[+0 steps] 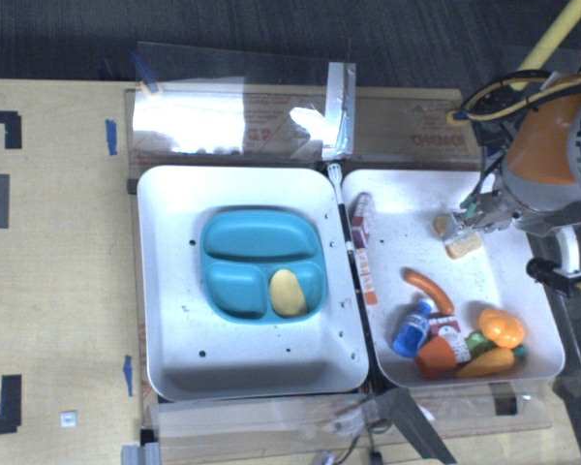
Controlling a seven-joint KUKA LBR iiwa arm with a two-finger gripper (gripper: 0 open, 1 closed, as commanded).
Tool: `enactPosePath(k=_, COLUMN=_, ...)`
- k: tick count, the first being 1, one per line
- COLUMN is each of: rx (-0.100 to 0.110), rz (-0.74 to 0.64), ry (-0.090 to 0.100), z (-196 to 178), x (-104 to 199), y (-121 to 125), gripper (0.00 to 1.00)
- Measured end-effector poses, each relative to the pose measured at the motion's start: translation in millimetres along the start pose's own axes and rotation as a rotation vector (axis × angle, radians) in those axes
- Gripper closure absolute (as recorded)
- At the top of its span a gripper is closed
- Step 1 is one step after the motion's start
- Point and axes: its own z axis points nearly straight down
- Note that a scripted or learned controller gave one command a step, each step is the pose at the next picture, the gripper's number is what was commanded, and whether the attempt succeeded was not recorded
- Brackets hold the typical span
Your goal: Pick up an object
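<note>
Near the top edge of the right bin (pixel 537 356): gripper (pixel 462 229) low over a tan block (pixel 464 246). Can't tell if open or shut. Down by the bottom edge: orange pepper (pixel 502 328), blue bottle (pixel 412 333).

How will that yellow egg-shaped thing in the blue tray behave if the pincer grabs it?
The yellow egg-shaped piece looks smooth and rounded, so it may slip from a pinch. Nudged, it would probably roll, though the blue tray compartment's walls should contain it. It is likely a light toy.

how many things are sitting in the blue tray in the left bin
1: a yellow egg-shaped item sits in the lower right compartment of the blue tray, in the left bin. The tray's other compartments are open to view, so nothing looks hidden.
</note>
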Motion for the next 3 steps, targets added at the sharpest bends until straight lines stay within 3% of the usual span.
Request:
enactPosePath(k=1, rx=0.018, rz=0.072, ry=0.01, z=19.5, x=45.8, y=55.5, gripper=1.0)
enactPosePath(k=2, rx=0.021, rz=0.072, ry=0.009, z=20.5, x=45.0, y=54.6, gripper=0.0)
enactPosePath(k=3, rx=0.021, rz=0.048, ry=0.01, z=-8.9, x=38.3, y=21.3, gripper=0.0)
